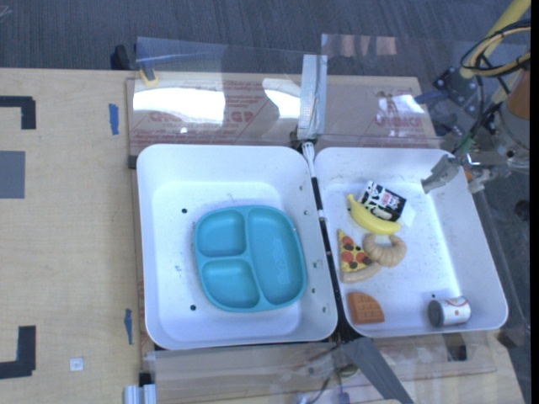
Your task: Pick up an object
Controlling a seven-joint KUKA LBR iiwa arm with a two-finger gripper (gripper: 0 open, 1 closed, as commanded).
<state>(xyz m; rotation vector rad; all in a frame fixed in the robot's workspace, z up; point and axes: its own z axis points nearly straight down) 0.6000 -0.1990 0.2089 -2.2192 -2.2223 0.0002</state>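
The wooden surface (59,251) fills the left of the frame, with dark floor along the top, and it carries two white bins side by side. The left bin (160,175) holds a blue divided plate (249,257). The right bin (472,251) holds all the small things that can be picked: a banana (370,217) touching a black-and-white carton (383,199), a pizza slice (354,255) just beside a croissant (386,249), a waffle piece (365,308) near the lower edge, and a small can (448,310) lying alone in the lower right corner.

The gripper (440,178) hangs at the upper right rim of the right bin, apart from every object. Its shape is small and blurred here, so I cannot tell how the jaws stand.

The risk I see is the crowding in the middle of the bin. If the arm descends on the banana or the croissant, one finger may land on the neighbour and push both away. The can may roll against the wall when touched. The flat pizza slice and waffle piece may slip under the tips.
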